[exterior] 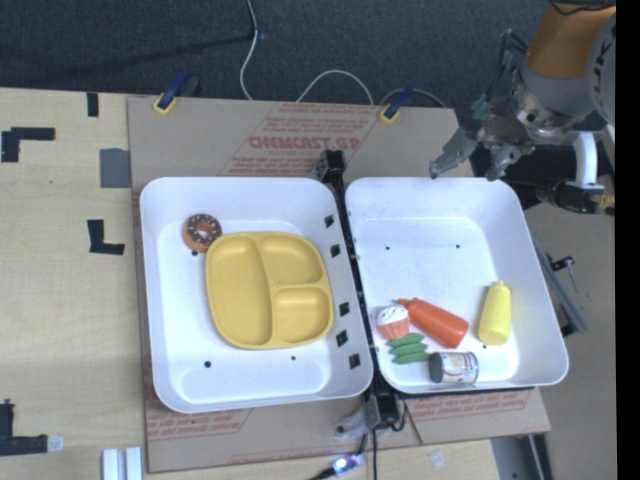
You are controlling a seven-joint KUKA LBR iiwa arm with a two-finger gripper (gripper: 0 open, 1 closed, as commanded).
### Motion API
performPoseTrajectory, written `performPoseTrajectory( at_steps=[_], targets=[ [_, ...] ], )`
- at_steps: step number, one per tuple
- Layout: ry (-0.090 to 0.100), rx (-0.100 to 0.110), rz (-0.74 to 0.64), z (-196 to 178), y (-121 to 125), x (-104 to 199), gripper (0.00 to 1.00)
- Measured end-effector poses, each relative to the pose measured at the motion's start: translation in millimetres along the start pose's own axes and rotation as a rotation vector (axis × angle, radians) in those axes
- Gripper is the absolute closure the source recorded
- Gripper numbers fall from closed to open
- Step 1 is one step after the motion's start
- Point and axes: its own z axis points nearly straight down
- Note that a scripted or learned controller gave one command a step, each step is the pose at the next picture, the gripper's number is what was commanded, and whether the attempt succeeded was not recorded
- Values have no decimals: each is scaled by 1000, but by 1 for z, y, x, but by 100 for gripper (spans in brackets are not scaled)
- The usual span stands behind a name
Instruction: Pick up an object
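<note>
The grey two-finger gripper [468,160] hangs spread and unladen above the right shallow white bin's [520,228] far rim, well apart from the orange plastic carrot [437,319] and yellow mustard bottle [494,313] lying near that bin's front.

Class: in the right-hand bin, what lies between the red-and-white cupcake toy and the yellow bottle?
In the camera view, an orange plastic carrot lies between the red-and-white cupcake toy and the yellow bottle.
</note>
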Motion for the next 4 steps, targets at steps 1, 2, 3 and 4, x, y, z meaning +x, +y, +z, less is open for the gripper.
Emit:
performPoseTrajectory(
  at_steps=[1, 2, 3, 4],
  targets=[
    [-2, -13, -3, -9, 2, 1, 0],
    [-2, -10, -3, 49, -6, -3, 0],
    [-2, -10, -4, 93, -5, 1, 0],
    [-2, -10, -3, 138, -6, -5, 0]
  ],
)
